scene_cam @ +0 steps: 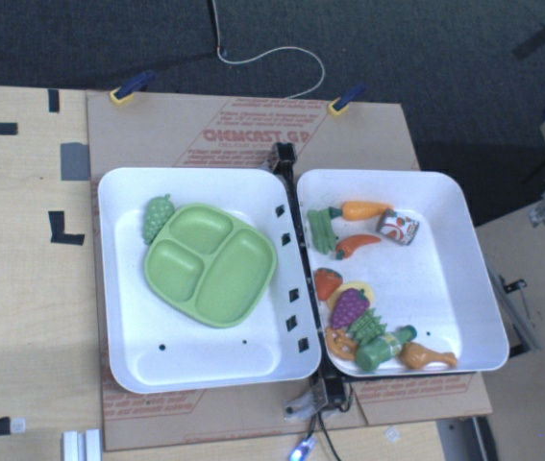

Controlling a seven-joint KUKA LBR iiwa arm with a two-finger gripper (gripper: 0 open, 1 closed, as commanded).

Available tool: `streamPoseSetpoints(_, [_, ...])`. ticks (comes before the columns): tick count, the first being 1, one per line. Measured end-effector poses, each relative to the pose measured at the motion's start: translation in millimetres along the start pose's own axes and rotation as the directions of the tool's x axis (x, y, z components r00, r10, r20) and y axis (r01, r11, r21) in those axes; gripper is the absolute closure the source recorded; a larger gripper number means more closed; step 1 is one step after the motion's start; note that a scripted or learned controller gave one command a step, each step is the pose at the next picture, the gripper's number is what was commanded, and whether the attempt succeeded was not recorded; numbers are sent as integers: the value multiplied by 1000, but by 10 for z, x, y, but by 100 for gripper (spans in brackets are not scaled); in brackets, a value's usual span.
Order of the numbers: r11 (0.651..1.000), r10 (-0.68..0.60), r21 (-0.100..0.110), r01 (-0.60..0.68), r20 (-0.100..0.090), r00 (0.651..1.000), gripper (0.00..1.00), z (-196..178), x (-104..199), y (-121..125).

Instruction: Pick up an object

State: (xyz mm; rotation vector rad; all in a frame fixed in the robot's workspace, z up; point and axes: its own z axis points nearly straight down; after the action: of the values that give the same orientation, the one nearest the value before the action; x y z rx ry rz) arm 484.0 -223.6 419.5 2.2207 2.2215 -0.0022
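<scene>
- Red print on the cardboard sheet (253,133) under the bins, seen upside down, appears to read "CHEMCAST GP".
- The small can (397,227) bears a red-and-white label, too small to read.

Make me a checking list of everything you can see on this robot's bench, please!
Surface: wooden bench under a cardboard sheet bearing two shallow white bins.
Job's things: right bin holds an orange toy carrot, small red-and-white can, purple toy grapes and more toy food heaped at its near-left corner.
Clutter: green divided plastic plate and green toy grapes in the left bin.
Grippers: nothing seen.
Cables: thin white cable looping on dark floor.
Surroundings: black tape marks on the bench.
</scene>
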Motion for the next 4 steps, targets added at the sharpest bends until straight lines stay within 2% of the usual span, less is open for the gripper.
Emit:
streamPoseSetpoints(1, [1000,-2,-15,2,6,1000,100,-1231,14,0])
streamPoseSetpoints(2, [1000,1,3,-1,-1,1000,100,-750,-2,-2])
streamPoseSetpoints(4, [1000,0,1,0,0,1000,100,-387,0,0])
